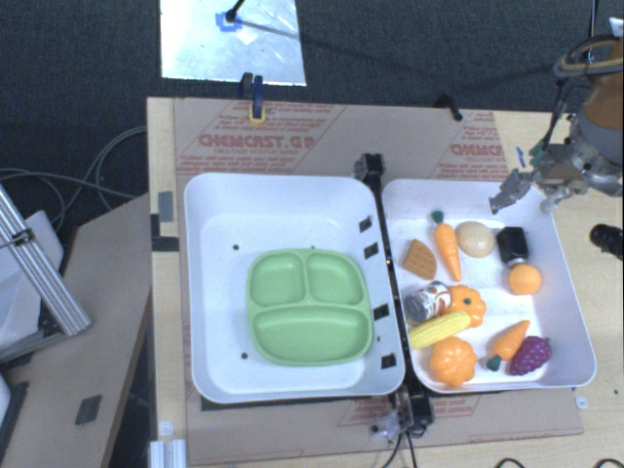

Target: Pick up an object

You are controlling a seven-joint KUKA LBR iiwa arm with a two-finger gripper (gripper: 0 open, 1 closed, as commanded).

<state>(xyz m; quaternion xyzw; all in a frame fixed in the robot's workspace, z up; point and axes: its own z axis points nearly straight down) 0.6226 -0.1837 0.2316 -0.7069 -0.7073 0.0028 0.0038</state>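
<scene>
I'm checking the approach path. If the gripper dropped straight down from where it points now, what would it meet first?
Probably the bare floor of the right bin near its far right corner, just beyond the black block. The gripper hangs above that rim area, though its height is hard to judge.

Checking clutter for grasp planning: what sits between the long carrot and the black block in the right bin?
In the camera view, a beige egg-shaped piece lies between the long carrot and the black block, close to both.

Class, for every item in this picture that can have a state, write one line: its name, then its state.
Green three-compartment plastic plate: flat in left bin, nothing on it.
Long orange toy carrot: lying in right bin.
Yellow toy corn cob: lying down.
Silver can: on its side.
End effector: above right bin's far edge.
</scene>
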